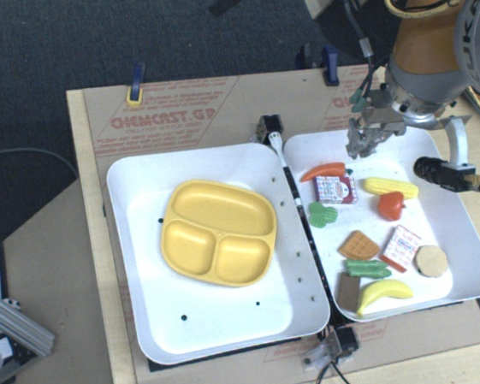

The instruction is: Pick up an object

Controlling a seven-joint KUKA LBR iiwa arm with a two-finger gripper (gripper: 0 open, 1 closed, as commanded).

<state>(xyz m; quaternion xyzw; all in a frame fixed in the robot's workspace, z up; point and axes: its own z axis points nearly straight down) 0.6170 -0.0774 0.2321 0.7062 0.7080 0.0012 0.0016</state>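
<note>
**A:** Start with the gripper (360, 145). You see it hanging over the far edge of the right bin (469, 238), just beyond the orange carrot (324, 170). Whether its jaws are apart or together, I cannot tell; the fingers are dark and small against the bin rim. Nothing shows between them.

**B:** And what lies near it?

**A:** Take the carrot as your mark. Just nearer than it sits a small red-and-white carton (334, 189), and nearer still a green leafy piece (321, 215) against the bin's left wall. To the carrot's right you find a yellow corn cob (391, 185) with a red tomato (390, 205) touching its near side. Farther toward you lie a waffle-like cracker (359, 245), a green pepper (366, 268), a brown block (348, 290), a yellow banana (383, 292), a white-and-red packet (401, 246) and a round tan cookie (431, 260).

**B:** Room to move?

**A:** The toys crowd the bin's left and near parts. You have bare white floor to the carrot's right along the far rim, and down the right wall. Left of the carrot, across the divider, the left bin (150, 309) holds a yellow divided plate (218, 231) with open floor all around it.
</note>
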